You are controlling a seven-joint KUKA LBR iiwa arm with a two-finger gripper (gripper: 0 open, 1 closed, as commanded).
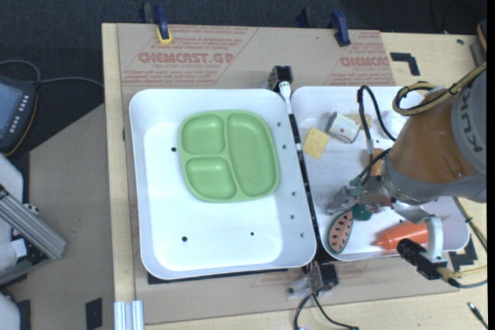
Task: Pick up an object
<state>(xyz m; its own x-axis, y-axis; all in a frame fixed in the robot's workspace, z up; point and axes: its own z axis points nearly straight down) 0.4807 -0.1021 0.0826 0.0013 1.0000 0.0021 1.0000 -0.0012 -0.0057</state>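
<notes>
Gripper (357,201) low in right bin (309,166), finger state impossible to tell. Watermelon slice (340,231) just near-left of it; orange carrot (401,234) near-right. Green divided plate (230,155) in left bin (155,189).

2 white bins (155,189); left of their shared wall 1 green divided plate (230,155); right of it 1 yellow block (315,143), 1 watermelon slice (340,231), 1 orange carrot (401,234), 1 grey-white piece (343,127).

Watermelon slice (340,230), orange carrot (401,234), yellow block (315,143) lie in right bin (309,108).
</notes>
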